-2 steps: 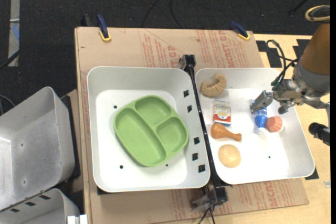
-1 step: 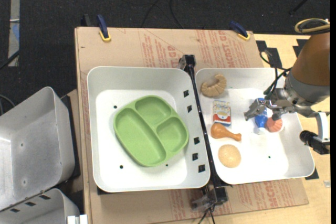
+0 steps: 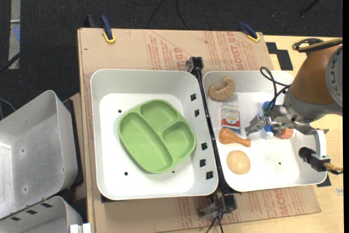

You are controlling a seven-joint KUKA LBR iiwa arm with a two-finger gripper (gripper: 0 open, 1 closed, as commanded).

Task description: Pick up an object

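My gripper [image 3: 260, 127] hangs low over the middle of the right bin [image 3: 275, 171], reaching in from the right. Just left of it lies an orange drumstick-shaped toy [image 3: 234, 138]. A small white and red carton [image 3: 230, 116] sits above that toy, and a tan croissant [image 3: 222, 89] lies near the bin's far wall. A pale tan egg-like ball [image 3: 238, 161] rests toward the front. Small blue [image 3: 267, 107] and red [image 3: 286, 131] bits show right at the gripper; whether they are held is unclear.
The left bin [image 3: 106, 117] holds a green divided plate [image 3: 156, 135]. A black divider [image 3: 207, 128] runs between the two bins. A grey-white tub [image 3: 32, 155] stands off the bench at the left. The right bin's front right floor is bare.
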